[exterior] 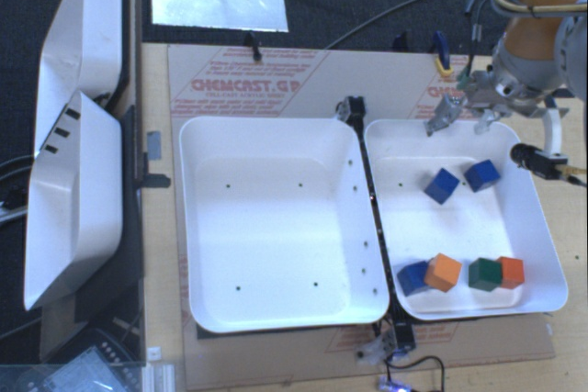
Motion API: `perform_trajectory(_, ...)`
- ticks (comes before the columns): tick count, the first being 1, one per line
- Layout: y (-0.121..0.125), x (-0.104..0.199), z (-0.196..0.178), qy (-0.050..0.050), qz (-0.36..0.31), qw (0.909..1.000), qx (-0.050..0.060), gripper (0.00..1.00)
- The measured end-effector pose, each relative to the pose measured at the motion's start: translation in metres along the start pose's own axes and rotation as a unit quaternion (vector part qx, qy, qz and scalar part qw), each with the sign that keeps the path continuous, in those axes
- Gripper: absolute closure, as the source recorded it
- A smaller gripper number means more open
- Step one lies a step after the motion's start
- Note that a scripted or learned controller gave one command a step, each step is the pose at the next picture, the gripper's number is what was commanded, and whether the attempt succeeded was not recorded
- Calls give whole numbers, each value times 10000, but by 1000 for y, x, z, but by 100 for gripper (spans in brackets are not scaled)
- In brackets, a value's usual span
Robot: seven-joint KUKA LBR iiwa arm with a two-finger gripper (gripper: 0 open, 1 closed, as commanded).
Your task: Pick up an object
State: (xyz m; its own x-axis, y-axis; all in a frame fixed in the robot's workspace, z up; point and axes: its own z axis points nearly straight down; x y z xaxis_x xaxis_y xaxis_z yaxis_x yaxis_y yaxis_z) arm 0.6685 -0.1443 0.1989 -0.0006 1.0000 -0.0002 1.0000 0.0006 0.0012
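The right bin (537, 225) holds several small blocks. Two blue cubes (442, 185) (482, 174) lie near its middle. Along its front edge sit a blue block (413, 277), an orange block (444, 272), a green block (484, 274) and a red-orange block (511, 271). My gripper (462, 118) hangs over the bin's back rim, above and behind the two blue cubes. It is open, its two fingers spread apart with nothing between them.
The left bin (197, 197) stands beside the right one, with a black divider clip (354, 108) at the back between them. Spare white bins (78, 151) lean at the far left. Cables and clamps (441, 50) lie behind the bins.
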Motion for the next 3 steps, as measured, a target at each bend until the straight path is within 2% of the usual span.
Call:
perform_trajectory(2, 5, -1, 84, 3, -2, 10000, 18, 0)
perform_trajectory(3, 4, -1, 113, 1, -3, 10000, 9, 0)
